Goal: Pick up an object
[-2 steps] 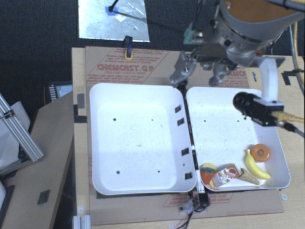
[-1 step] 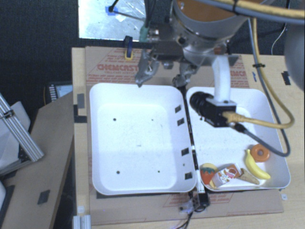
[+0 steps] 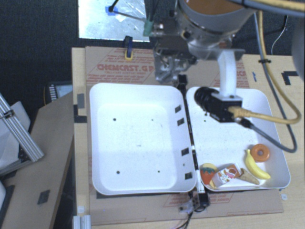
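The things to pick from lie bunched in the near corner of the right bin (image 3: 281, 175), the corner farthest from the bench's back edge. The banana (image 3: 254, 165) is the plainest target: it lies flat with its long axis running from the orange round piece (image 3: 260, 152) at its upper end down toward the bin's front rim. Just beside the banana, toward the divider between the bins, sit a small tan wedge-shaped thing (image 3: 248, 176), a white and red packet (image 3: 226, 174), and a round orange-red fruit (image 3: 207, 172) that rests closest to the divider. These pieces touch or nearly touch one another, so a grasp on any of them has neighbours close by.

From the banana, the gripper (image 3: 175, 72) lies well apart, up beyond the back rim of the right bin, about over the back end of the divider and the cardboard sheet (image 3: 119, 67) behind the bins. I cannot tell how the gripper is set; its tip is lost in the dark clutter under the wrist. Nothing is seen held there. A black camera block (image 3: 214, 104) with a yellow cable (image 3: 267, 118) hangs off the arm above the back half of the right bin.

So, as I judge it, the coming move turns on one direction: from its place at the back of the divider the gripper must travel forward and toward the banana's corner, then meet the banana across its long axis.

The left bin (image 3: 95, 128) lies on the far side of the divider from the banana.
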Available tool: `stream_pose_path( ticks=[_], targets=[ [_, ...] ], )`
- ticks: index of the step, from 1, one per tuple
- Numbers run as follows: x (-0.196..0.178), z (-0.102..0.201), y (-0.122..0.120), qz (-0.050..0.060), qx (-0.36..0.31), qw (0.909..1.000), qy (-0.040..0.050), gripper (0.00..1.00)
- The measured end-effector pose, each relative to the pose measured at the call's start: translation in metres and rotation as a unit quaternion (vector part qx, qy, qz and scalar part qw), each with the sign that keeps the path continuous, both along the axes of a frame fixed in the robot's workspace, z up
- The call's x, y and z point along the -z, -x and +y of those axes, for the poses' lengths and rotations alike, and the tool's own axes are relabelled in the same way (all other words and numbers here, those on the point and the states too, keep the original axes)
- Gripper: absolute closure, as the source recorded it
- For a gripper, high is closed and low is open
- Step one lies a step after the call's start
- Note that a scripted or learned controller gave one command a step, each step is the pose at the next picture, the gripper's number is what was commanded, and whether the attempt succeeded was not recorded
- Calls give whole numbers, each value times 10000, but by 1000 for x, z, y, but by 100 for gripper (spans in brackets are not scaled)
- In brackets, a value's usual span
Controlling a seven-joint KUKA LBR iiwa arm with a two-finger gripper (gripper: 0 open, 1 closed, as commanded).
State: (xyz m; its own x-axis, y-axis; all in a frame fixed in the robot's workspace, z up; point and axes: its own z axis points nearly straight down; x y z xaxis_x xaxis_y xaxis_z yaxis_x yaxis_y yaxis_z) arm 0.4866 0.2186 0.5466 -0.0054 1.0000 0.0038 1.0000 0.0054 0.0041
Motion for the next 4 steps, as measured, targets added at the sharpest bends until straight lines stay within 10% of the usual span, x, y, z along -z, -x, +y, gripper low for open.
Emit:
stream_pose_path(
  ticks=[1, 2, 3, 4],
  targets=[
    [110, 4, 1, 67, 24, 10000, 42, 100],
    [104, 5, 0, 14, 23, 10000, 15, 0],
    [5, 16, 0, -36, -8, 10000, -13, 0],
    [0, 16, 0, -1, -11, 10000, 4, 100]
  ],
)
